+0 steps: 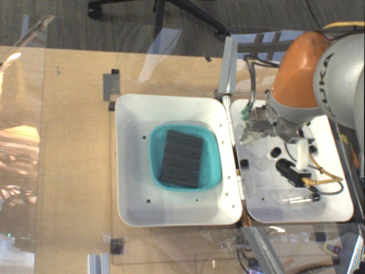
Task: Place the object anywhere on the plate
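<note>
A dark grey ribbed rectangular object (182, 157) lies flat on the teal plate (214, 170), which sits in the middle of the left white bin (131, 170). The object rests well within the plate's rim, tilted slightly. My gripper (252, 130) hangs below the orange band of the arm (299, 73), over the upper left part of the right bin (336, 210), just right of the wall between the two bins. It is well apart from the object and the plate, and the wrist hides most of it.
A black cable and connector (291, 173) trail from the wrist across the right bin. A small clear item (299, 198) lies near that bin's front. A metal post (228, 61) stands behind the bins' divide. Wooden bench top extends to the left.
</note>
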Tool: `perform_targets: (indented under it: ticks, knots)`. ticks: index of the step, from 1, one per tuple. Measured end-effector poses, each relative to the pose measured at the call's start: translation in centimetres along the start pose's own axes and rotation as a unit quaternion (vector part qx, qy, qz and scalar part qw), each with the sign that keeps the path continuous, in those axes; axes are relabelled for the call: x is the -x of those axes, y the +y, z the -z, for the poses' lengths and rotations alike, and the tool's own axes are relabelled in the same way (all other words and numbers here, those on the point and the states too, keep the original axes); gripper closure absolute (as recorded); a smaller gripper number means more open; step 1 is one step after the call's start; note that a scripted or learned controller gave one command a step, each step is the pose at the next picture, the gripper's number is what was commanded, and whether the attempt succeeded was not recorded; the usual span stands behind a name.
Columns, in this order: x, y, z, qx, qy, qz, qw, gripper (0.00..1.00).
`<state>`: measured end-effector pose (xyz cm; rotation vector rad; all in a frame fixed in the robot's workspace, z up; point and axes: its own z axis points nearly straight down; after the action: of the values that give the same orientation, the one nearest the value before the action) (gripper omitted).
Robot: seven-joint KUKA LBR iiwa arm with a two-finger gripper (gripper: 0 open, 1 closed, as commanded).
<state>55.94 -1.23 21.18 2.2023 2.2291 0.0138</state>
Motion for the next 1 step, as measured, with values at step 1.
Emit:
perform_targets:
  ticks: [1]
  knots:
    - [-8.48,-1.49,-2.7,-0.004,0.001,0.064,0.998,1.0]
